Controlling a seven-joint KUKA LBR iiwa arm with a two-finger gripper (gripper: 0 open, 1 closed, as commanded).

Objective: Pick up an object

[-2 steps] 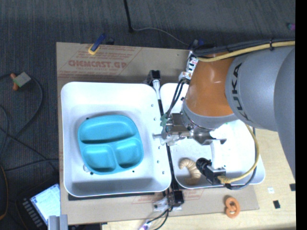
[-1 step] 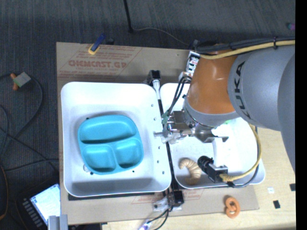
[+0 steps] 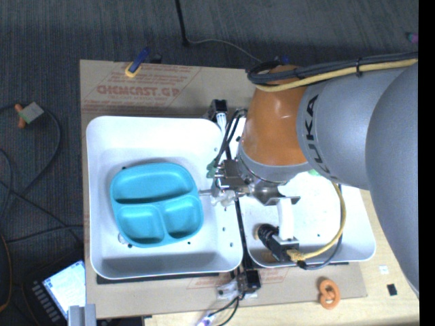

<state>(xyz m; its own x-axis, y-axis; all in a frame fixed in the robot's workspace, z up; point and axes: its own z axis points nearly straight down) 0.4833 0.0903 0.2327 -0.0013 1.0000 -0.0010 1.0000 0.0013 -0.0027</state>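
A light blue plate with three compartments point(image 3: 156, 202) lies flat in the left bin point(image 3: 102, 141). The arm's orange band and grey wrist point(image 3: 275, 138) hang over the divider between the bins. My gripper point(image 3: 228, 185) is seen from above at the left bin's right wall, just right of the blue plate. The wrist hides what is below it. I see nothing held.
The arm covers most of the right bin point(image 3: 319, 219); a small green bit point(image 3: 313, 173) peeks out beside the wrist. Outside the bins, an orange ring point(image 3: 329, 292) lies on the bench at the front right and a blue-yellow clip point(image 3: 138, 61) at the back left.
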